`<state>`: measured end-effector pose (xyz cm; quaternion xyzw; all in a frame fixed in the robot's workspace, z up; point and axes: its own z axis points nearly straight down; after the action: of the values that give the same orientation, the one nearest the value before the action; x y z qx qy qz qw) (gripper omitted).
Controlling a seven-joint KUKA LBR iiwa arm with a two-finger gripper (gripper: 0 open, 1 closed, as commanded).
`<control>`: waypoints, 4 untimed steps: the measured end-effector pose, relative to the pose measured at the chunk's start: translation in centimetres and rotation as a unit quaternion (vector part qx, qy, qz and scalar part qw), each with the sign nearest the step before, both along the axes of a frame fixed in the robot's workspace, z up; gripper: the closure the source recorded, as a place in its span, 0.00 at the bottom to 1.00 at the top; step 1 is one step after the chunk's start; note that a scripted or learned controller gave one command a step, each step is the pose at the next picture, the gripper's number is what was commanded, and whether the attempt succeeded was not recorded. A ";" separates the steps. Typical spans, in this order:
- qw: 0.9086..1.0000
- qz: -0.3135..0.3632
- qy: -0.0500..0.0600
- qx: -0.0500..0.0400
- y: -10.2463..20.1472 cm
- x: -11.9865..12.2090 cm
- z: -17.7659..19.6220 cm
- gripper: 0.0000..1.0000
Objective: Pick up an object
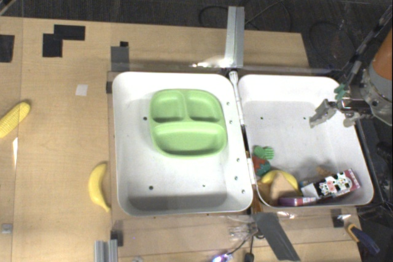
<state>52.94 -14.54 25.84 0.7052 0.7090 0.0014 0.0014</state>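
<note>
The things that could be picked lie heaped in the near corner of the right-hand shallow white bin (288, 98): a small box with a black-and-white patterned face and a pink end (334, 184), a purple stick-like item (290, 199) touching it, a rounded tan and yellow piece (279, 181), and a small green and red toy (264, 156) just beside the wall that divides the bins. The two-finger grey gripper (332, 112) stands above the bare far-right part of that same bin, well apart from the heap; its fingers look spread apart with nothing between them. My judgement is that the approach step is in hand and no grasp has begun; the next move calls for carrying the gripper toward the near corner, choosing one item and coming down over it without snagging the neighbours or the bin wall. The box bears printed markings, too small to read. The left-hand white bin (129, 132) holds a pale green three-compartment plastic tray (186, 121). On the wooden bench (55, 150) lie a yellow banana (98, 186) and a yellow corn cob (13, 119).
</note>
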 end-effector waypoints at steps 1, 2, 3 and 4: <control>0.998 0.059 0.000 0.000 5.7 5.2 -9.2 0.00; 0.982 0.191 -0.009 -0.003 4.6 1.6 -16.3 0.00; 0.999 0.032 -0.013 0.000 4.3 -0.8 -16.3 0.00; 0.969 0.247 -0.016 -0.008 4.0 -3.0 -16.2 0.00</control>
<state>49.94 -10.50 9.65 0.5085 0.8609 0.0078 0.0179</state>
